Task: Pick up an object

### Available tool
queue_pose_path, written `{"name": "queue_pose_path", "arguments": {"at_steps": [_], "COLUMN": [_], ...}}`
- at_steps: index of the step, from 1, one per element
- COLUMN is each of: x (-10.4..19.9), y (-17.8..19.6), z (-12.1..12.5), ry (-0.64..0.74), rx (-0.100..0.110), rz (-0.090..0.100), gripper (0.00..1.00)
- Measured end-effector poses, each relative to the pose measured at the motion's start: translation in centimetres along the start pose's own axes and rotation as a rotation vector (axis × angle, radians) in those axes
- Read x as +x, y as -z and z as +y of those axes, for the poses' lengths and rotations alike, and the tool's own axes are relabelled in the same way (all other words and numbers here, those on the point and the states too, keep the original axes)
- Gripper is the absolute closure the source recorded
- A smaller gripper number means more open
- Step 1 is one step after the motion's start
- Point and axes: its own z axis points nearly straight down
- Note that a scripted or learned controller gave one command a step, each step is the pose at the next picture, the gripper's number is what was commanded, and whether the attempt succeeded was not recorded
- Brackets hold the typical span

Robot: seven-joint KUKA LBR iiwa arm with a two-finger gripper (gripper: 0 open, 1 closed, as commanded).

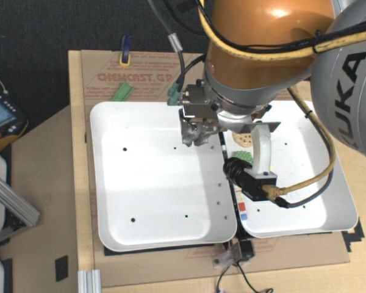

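Note:
My gripper (194, 137) hangs over the far right corner of the left bin (146, 182), close to the wall between the two bins. I see nothing under or in it. In the right bin (305, 200), a round beige perforated object (244, 140) and a green object (244, 157) lie near the dividing wall, both partly hidden by the wrist and a white bracket (262, 151). The gripper is to their left, apart from them.
The big orange and grey arm (268, 35) covers the far part of the right bin. A black cable fitting (250, 179) and a tan hose (311, 179) hang over that bin. Green clips (122, 91) and a blue clamp (126, 50) sit on the cardboard behind the bins.

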Motion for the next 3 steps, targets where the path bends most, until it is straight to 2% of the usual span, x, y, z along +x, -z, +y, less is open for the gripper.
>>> {"name": "queue_pose_path", "arguments": {"at_steps": [1, 2, 3], "x": [2.2, 3.8, 3.8], "y": [0.5, 11.5, 11.9], "z": [0.1, 0.0, 0.0], "ry": [0.007, 0.008, 0.007], "rx": [-0.010, -0.023, -0.013], "rz": [0.004, 0.011, 0.005], "gripper": [1.00, 1.00, 1.00]}}
